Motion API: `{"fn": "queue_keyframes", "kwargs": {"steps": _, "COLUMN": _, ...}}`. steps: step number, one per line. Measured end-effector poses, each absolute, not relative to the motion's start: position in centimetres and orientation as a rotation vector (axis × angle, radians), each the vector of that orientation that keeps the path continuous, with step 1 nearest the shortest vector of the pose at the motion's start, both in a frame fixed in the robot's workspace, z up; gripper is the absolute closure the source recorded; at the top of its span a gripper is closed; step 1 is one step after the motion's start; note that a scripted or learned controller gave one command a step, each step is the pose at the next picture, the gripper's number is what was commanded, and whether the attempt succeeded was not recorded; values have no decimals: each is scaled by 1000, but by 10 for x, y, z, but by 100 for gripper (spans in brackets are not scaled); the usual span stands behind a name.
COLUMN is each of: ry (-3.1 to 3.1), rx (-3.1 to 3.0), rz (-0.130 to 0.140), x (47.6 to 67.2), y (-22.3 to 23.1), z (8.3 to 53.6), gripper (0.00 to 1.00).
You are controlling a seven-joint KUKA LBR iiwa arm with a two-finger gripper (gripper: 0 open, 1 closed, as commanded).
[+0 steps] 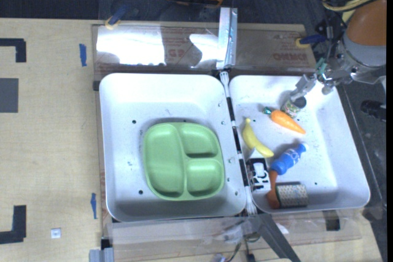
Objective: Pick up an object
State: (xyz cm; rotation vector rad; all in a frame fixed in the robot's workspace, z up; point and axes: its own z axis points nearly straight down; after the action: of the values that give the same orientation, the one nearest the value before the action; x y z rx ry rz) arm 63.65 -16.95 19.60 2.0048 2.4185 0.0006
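The right bin, in the right half of the frame, holds a loose cluster of things: an orange carrot with a green tip near its centre, a yellow banana to the lower left of the carrot close to the wall between the bins, a blue bottle below the carrot, a black-and-white tag by the divider, and a metal grater with an orange handle near the lower rim. The left bin carries a green divided tray. The arm comes in from the upper right of the frame and slants down and leftward, putting the gripper just above the carrot's leafy end, touching or nearly so. Whether it is parted or closed cannot be told at this size.
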Motion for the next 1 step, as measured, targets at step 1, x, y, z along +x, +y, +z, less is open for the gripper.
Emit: {"fn": "queue_keyframes", "kwargs": {"steps": 1, "ry": 2598, "rx": 1765, "rz": 2, "x": 604, "y": -150, "z": 112, "gripper": 0}}
